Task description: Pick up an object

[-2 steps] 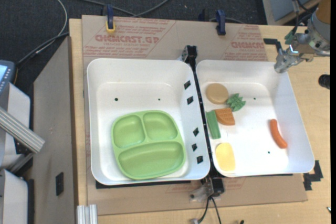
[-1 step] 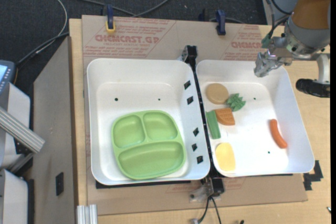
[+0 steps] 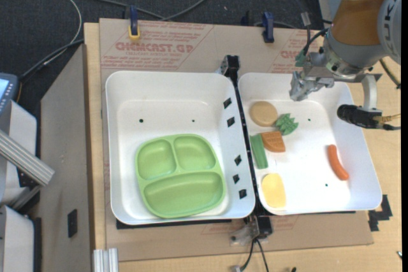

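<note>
The gripper (image 3: pixel 302 90) hangs over the far edge of the right bin (image 3: pixel 357 188), nothing between its fingers; whether they are open or closed I cannot tell. At its seven o'clock, near, lies a tan round cookie (image 3: pixel 262 113), with a green leafy piece (image 3: pixel 286 123) just beside it at three o'clock. Toward six o'clock from those sit an orange wedge (image 3: pixel 275 141), a green stick (image 3: pixel 258 150) and a yellow piece (image 3: pixel 273 190). An orange carrot (image 3: pixel 338 162) lies well apart at the gripper's five o'clock. The left bin (image 3: pixel 121 137) holds a green divided plate (image 3: pixel 180 175).
</note>
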You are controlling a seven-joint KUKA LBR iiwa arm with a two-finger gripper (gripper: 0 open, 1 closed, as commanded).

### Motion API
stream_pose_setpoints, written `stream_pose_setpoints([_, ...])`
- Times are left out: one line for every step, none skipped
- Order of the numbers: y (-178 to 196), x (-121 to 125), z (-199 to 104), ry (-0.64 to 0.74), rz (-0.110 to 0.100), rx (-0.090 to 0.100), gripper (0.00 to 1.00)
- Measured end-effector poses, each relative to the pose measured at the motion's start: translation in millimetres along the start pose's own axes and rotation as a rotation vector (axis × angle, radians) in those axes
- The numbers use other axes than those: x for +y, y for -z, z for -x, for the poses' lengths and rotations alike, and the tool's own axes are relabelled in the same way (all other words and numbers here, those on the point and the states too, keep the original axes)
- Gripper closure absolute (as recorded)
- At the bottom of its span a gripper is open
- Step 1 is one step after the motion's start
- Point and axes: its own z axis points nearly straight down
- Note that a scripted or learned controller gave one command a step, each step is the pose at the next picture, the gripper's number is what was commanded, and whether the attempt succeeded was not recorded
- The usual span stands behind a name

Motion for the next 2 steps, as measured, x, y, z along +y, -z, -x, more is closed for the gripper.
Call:
stream_pose_setpoints([11.9, -3.5, -57.6, 0.002, 0.002, 0.001, 1.00])
stream_pose_setpoints([1.3, -12.0, -118.4, 0.002, -0.001, 0.001, 1.00])
